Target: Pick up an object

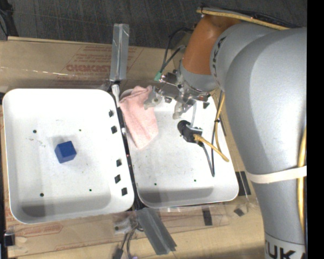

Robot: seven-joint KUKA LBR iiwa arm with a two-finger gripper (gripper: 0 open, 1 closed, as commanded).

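A pink cloth (139, 117) lies crumpled against the left wall of the right bin (173, 190), its top edge riding up over the rim. My gripper (163, 102) hangs over the back of that bin, just right of the cloth's upper corner, and its metal fingers (151, 100) reach toward the fabric. I cannot see whether the cloth sits between them. A blue cube (65, 151) rests on the floor of the left bin (21, 198), left of centre.
A black and yellow cable (202, 140) dangles from the wrist over the right bin's floor. My grey arm with its orange band (202, 45) covers the bin's back right corner. A metal bracket (120, 53) stands behind the divider between the bins.
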